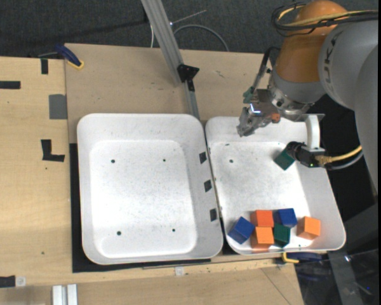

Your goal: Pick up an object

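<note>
My gripper (246, 127) hangs over the far left corner of the right bin (241, 183), with no object visible in it. A dark green block (283, 159) lies tilted near the bin's right wall, to the right of the gripper and nearer the camera. Along the bin's near edge sits a cluster of blocks: a blue one (241, 229), an orange one (264, 218), a second blue one (286, 217), another orange one (263, 236), a green one (281, 234) and an orange one (310, 227) at the right end.
The left bin (89, 170) stands beside the right one, their rims touching in the middle. A slanted metal post (168, 37) rises behind the bins. A black cable fitting (305, 154) hangs from the arm near the green block.
</note>
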Robot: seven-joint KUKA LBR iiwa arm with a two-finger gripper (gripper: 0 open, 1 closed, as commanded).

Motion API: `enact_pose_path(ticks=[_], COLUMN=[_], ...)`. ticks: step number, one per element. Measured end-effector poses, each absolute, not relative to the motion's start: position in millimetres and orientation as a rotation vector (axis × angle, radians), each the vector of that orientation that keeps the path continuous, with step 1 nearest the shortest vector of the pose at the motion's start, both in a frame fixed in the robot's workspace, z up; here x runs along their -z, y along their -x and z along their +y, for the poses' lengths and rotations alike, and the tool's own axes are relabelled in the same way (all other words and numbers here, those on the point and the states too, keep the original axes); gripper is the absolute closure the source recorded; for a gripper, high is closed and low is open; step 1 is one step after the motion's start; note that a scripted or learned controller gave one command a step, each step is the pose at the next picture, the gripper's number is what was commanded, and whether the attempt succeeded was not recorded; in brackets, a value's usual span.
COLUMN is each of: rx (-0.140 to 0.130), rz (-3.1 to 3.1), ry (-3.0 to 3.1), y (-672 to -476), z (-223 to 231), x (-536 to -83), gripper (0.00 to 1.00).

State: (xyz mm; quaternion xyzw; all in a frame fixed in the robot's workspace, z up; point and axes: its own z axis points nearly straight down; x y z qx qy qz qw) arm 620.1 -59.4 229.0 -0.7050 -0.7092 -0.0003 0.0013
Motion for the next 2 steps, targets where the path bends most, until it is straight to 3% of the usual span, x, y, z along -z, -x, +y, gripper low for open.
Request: enact_pose_path(ticks=[2], rx=[-0.002], rz=[-2.227], ry=[2.211], y=[-573.4], z=[50], x=[-222], gripper=[1.00])
